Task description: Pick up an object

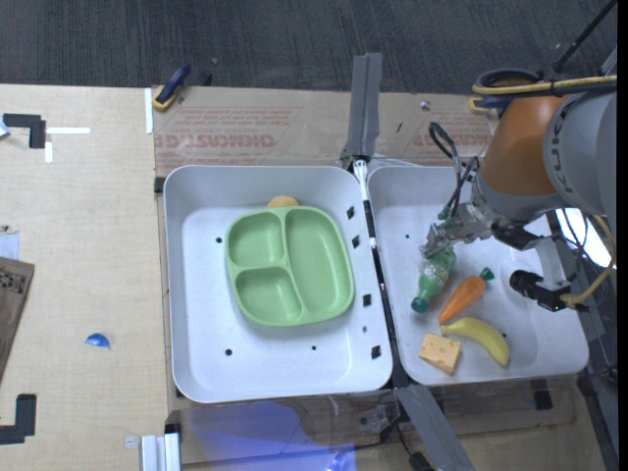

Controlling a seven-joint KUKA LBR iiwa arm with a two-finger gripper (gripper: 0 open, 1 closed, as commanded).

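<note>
In the right bin [392, 204] a green bottle [433, 283] lies at a slant, its dark cap toward the lower left. My gripper [444, 243] is low over the bottle's upper end, at or very close to it. An orange carrot [461, 298] with a green top rests just right of the bottle. Below the carrot lies a yellow banana [481, 340]. A yellow cheese wedge [441, 352] sits left of the banana, near the bin's front wall.
The left bin [191, 263] holds a green divided plate [290, 265], with a small yellow-orange object [283, 202] peeking out behind it. A grey divider [365, 116] rises between the bins at the back. The arm's orange band [520, 145] hangs over the right bin's far right corner.
</note>
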